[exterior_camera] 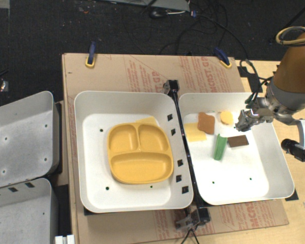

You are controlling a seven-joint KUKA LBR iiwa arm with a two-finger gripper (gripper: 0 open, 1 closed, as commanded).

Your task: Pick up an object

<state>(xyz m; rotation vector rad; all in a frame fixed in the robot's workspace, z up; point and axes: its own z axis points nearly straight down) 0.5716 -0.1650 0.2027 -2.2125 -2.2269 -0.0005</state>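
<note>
Small light blocks clustered at the back of the right white bin point(274, 187).

Left bin: yellow compartment plastic tray point(140, 153). Right bin: pale yellow slab point(194, 134), brown block point(206, 122), upright-lying green stick point(220, 147), dark brown flat block point(238, 141), probably stiff and graspable across narrow sides. Gripper point(244, 122) just above it, finger state impossible to tell.

Single fixed camera, above bench, slanted down, both bins point(91, 136) framed

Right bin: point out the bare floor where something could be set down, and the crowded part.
Right bin: the near half is bare, below the green block and brown block. The far half is crowded: yellow slab, brown piece, yellow round and the gripper.
</note>
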